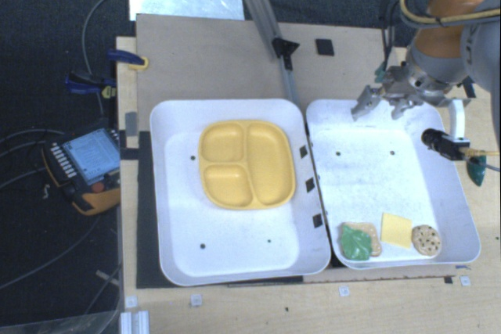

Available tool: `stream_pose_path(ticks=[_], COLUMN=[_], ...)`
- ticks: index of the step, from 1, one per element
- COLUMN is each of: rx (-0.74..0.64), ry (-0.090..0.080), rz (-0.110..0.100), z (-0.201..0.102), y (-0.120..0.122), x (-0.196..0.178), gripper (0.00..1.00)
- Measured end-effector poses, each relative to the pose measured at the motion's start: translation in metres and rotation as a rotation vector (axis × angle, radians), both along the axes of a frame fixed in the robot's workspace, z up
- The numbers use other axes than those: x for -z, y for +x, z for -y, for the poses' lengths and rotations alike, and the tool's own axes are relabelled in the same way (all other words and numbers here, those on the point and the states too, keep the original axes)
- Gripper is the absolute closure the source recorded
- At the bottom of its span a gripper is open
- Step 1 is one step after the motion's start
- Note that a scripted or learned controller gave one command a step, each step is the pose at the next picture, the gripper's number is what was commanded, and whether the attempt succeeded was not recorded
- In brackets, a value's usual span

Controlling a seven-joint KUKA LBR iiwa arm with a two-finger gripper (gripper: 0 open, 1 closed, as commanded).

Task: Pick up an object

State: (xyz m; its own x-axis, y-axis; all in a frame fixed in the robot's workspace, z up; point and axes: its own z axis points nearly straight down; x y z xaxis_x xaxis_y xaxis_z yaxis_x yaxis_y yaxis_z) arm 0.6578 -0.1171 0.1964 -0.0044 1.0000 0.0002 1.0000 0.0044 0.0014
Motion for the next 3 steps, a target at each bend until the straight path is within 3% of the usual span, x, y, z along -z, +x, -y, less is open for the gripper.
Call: stream_pose_path(ticks=[2,3], rx=[-0.002,-0.005], ry=[-0.001,-0.003], rz=[0.001,0.007], z=[-0.001,0.000], y=[0.004,0.006], x=[0.112,0.098], gripper=[0.00,1.00])
